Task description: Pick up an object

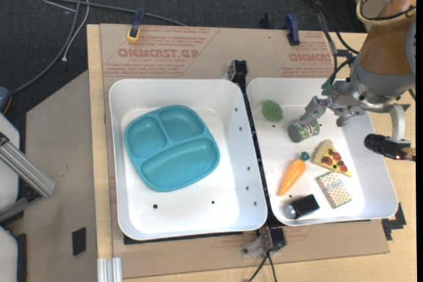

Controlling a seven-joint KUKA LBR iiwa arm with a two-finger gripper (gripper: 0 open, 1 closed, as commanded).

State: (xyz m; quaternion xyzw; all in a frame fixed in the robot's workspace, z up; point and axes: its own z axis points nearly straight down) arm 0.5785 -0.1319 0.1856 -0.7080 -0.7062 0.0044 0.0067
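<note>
Can (303, 131) (tipped over) lies mid-bin, well off walls.

**Bright, even overhead light; mild softness**

Evenly lit from above, no harsh glare. White bins (248, 162) near blown out, wall detail washed. Soft short shadows under blue tray (173, 147) and carrot (291, 176). Dark floor (46, 23) underexposed, carpet texture barely readable. Slight overall softness, low resolution. Arm (390, 36) at right edge slightly blurred, warm orange cast. Small print on surface cardboard legible but fuzzy.

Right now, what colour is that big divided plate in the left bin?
Teal blue all over; the plate shows best in the overhead camera view.
</note>
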